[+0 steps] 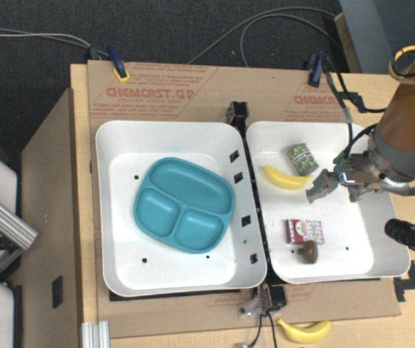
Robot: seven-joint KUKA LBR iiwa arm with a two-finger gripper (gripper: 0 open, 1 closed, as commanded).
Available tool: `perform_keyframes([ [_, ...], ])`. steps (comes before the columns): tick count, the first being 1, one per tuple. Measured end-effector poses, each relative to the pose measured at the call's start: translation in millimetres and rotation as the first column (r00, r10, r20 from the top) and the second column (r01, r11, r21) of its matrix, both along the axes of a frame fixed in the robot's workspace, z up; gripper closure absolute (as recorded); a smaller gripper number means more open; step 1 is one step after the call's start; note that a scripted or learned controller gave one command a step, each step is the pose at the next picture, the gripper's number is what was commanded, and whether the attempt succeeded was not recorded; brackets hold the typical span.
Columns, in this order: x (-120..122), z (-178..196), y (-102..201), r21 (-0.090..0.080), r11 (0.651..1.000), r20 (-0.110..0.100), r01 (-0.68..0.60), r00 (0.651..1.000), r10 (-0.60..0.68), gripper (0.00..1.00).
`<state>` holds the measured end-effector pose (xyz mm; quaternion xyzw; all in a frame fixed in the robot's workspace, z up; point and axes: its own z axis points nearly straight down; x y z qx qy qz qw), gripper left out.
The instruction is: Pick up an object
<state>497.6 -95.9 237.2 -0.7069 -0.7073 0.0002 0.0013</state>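
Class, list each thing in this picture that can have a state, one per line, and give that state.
Teal divided plastic plate: lying flat in the left white bin.
Yellow banana: lying in the right white bin.
Green patterned packet: tilted, beside the banana.
Pink-and-white carton: lying flat.
Brown lump: touching the carton.
Gripper: just right of the banana.

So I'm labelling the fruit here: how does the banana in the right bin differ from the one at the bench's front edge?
The banana in the right bin lies inside the bin, beside a green packet; the banana at the front edge lies outside both bins, on the cardboard. The first shows whole; the second is partly hidden by a cable clamp. Both are yellow and curved.
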Motion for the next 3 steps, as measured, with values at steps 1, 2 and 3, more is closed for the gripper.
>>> perform_keyframes([
  [1,-5,-62,-1,0.001,1.0,-0.005,0.001,1.0,-0.001,0.0],
  [2,-2,-124,-4,0.002,1.0,-0.006,0.001,1.0,-0.001,0.0],
  [3,-3,-154,-4,0.001,1.0,-0.003,0.001,1.0,-0.001,0.0],
])
